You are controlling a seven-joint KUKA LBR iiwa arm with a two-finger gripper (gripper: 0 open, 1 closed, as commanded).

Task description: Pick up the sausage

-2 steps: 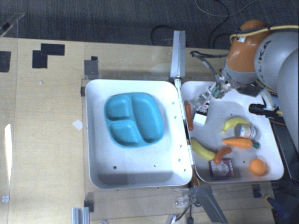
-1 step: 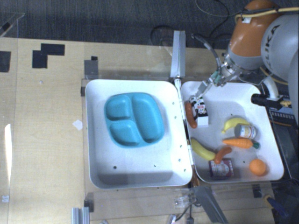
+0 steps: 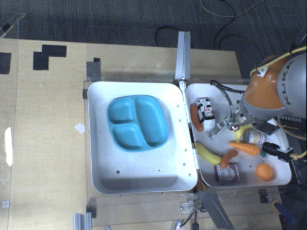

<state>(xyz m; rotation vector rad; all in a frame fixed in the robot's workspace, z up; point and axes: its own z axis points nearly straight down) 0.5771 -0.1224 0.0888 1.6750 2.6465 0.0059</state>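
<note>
A pale wooden bench [image 3: 48, 143] stood on dark carpet and bore two shallow white bins set side by side, the left bin [image 3: 144, 178] carrying a blue divided plate [image 3: 139, 122] and the right bin [image 3: 283, 176] crowded with play food. The pincer [image 3: 226, 125] hung low over the middle of the right bin, beneath the grey arm [image 3: 273, 92] with its orange band, and at this slant and size I could not tell how far apart it stood or whether it had hold of anything. The sausage [image 3: 195, 117], reddish and slender, lay to the left of the pincer along the bin's left wall, apart from it, with a small white carton [image 3: 205, 113] wedged between the two, touching the sausage's flank. A second reddish link [image 3: 228, 157] lay below the pincer beside a banana [image 3: 208, 153], and a carrot [image 3: 245, 148], an orange [image 3: 265, 172] and a dark can [image 3: 227, 173] sat lower and to the right. The sausage seemed pinned against the wall simply because the clutter left it no other room; any grasp would likely need to come in lengthwise, clear of the carton.
</note>
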